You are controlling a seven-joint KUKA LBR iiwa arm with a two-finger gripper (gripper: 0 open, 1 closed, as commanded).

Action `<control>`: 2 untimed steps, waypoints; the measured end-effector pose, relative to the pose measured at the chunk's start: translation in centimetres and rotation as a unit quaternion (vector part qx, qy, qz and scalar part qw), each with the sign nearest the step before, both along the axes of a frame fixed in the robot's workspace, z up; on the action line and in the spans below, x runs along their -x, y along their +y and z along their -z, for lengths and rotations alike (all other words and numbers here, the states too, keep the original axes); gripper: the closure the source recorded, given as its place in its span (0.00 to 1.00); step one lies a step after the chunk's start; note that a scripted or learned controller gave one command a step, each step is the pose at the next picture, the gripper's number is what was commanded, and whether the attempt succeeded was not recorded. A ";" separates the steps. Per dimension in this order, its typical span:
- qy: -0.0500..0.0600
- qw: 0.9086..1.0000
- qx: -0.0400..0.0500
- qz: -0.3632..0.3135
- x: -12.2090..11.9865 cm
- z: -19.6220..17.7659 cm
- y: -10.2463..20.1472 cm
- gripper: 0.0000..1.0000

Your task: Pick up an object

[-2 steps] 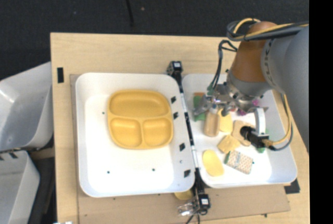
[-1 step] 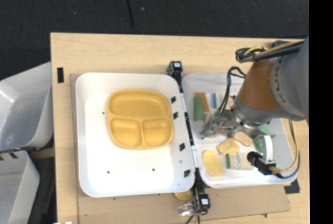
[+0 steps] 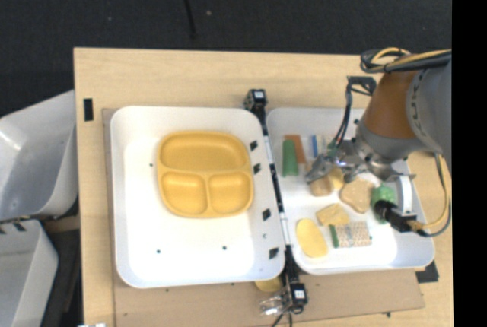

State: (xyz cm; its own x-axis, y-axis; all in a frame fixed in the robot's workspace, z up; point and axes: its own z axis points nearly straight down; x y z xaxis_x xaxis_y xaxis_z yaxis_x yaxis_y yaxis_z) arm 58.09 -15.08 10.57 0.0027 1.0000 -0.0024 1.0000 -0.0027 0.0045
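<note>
My gripper (image 3: 329,168) hangs low over the right bin (image 3: 304,123), near its middle, just above a tan chunk (image 3: 321,186). A green block (image 3: 291,156) lies to its left, with an orange strip (image 3: 301,148) and a blue strip (image 3: 313,147) beside it. Close by on the right and below lie a pale tan piece (image 3: 354,196), a yellow wedge (image 3: 330,214), a yellow oval (image 3: 311,237) and a speckled sponge (image 3: 351,235).
The left bin (image 3: 137,242) holds a yellow divided plate (image 3: 205,173). A green round piece (image 3: 383,195) sits at the right bin's right side next to the arm. The bench's wooden edge runs around both bins.
</note>
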 end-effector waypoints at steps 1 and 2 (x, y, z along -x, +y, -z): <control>0.001 1.000 -0.001 0.001 0.1 -0.9 0.1 1.00; -0.007 1.000 0.000 -0.007 -10.2 -10.3 8.3 1.00</control>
